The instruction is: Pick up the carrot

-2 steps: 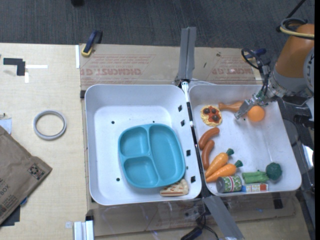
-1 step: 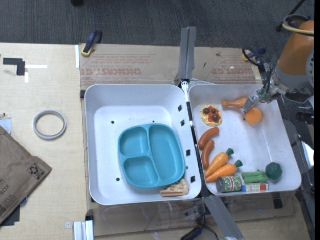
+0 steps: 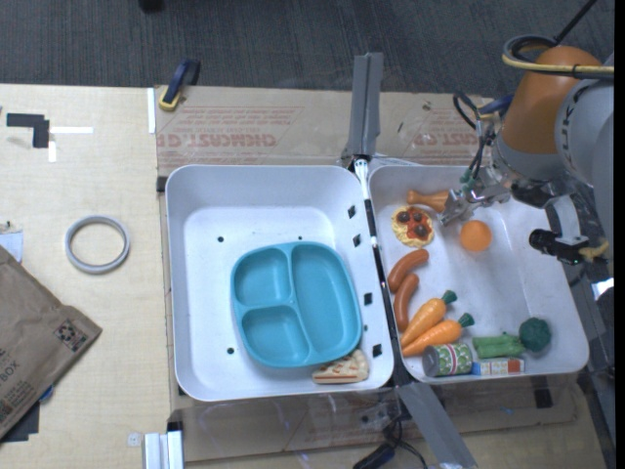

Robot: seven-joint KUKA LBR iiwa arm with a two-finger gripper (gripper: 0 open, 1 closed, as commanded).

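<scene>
**Carrot untouched, grasp not begun**

Gripper (image 3: pixel 457 206) near right bin's far rim (image 3: pixel 430 167), beside chicken drumstick (image 3: pixel 428 199); finger state impossible to tell. Two carrots (image 3: pixel 430 323) lying toward same bin's near side, well apart from gripper. Approach, descent, grasp, lift all left.

Light was bright and even from overhead — soft shadows fell inside the white bins (image 3: pixel 186 262), which showed mild glare; focus stayed sharp throughout.
</scene>
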